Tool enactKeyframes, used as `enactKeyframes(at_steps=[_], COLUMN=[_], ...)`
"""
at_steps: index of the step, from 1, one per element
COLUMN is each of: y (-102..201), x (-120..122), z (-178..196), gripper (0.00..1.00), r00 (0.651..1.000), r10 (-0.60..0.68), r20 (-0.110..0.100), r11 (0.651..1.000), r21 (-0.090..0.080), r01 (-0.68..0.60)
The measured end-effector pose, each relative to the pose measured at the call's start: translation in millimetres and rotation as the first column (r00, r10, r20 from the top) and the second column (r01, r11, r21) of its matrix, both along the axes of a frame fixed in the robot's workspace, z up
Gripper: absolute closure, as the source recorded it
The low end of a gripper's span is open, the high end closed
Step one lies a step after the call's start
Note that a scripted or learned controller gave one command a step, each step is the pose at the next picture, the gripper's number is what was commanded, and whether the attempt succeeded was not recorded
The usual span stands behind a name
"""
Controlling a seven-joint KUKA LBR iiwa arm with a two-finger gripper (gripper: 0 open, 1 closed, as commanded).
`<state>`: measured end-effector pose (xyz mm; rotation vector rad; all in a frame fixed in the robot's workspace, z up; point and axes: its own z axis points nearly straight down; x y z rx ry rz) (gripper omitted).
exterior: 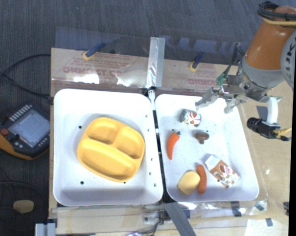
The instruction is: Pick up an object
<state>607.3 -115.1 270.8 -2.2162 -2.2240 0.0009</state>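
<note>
Single fixed camera above the bench, slanting down on both white bins [64,136], mid-distance

two white bins [62,184], one yellow tray [111,147], six small items [172,143]

You are looking at a robotics lab test cell, not a home or kitchen. An industrial arm [268,47] reaches in from the right over a bench [91,63] of taped cardboard and clamped clear sheeting. Its two white bins [70,102] hold toy food [172,143] and a yellow plastic tray [111,148]. At the left, a teach pendant [21,130] and black cables lie on grey carpet [24,26]
</note>
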Motion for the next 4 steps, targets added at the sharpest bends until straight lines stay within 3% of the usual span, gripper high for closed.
enactKeyframes(at_steps=[1,2,3,4], y=[-31,-4,-5,47], x=[-11,52,53,60], z=[-161,-182,-171,-56], gripper=[0.0,0.0,1.0,1.0], r00=[0.97,0.967,0.967,0.954], r10=[-0.242,-0.254,-0.253,-0.301], r20=[-0.002,0.009,0.012,0.001], r11=[0.97,0.967,0.967,0.954], r21=[-0.004,-0.002,-0.006,-0.004], r01=[0.242,0.254,0.253,0.301])
